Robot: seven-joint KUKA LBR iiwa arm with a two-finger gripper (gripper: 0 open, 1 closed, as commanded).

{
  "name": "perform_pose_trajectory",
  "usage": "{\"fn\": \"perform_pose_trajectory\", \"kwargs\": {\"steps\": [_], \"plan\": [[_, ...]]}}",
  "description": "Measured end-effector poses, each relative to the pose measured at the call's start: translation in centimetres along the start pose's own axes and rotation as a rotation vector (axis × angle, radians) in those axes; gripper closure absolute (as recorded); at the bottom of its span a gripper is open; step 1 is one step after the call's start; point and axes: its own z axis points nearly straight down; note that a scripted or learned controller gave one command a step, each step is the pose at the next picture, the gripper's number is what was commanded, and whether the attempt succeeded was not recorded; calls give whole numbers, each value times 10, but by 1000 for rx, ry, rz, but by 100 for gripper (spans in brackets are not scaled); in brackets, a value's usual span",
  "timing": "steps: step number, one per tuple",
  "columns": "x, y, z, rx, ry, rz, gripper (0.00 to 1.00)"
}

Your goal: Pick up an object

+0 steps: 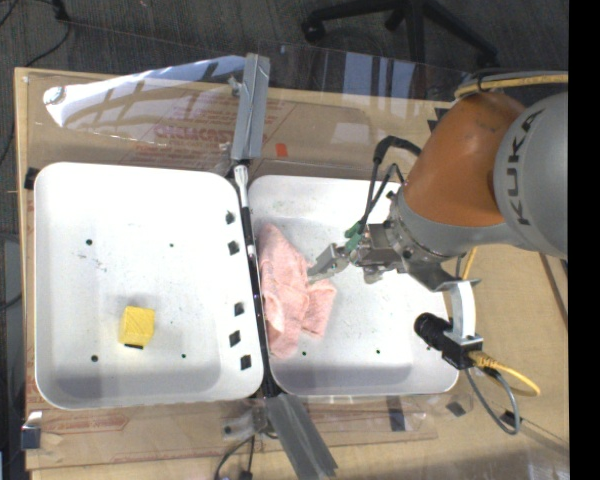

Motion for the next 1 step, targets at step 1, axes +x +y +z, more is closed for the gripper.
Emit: {"fn": "perform_pose_trajectory", "kwargs": {"steps": [1], "plan": [[-1, 13, 150, -8, -15, -254, 0]]}}
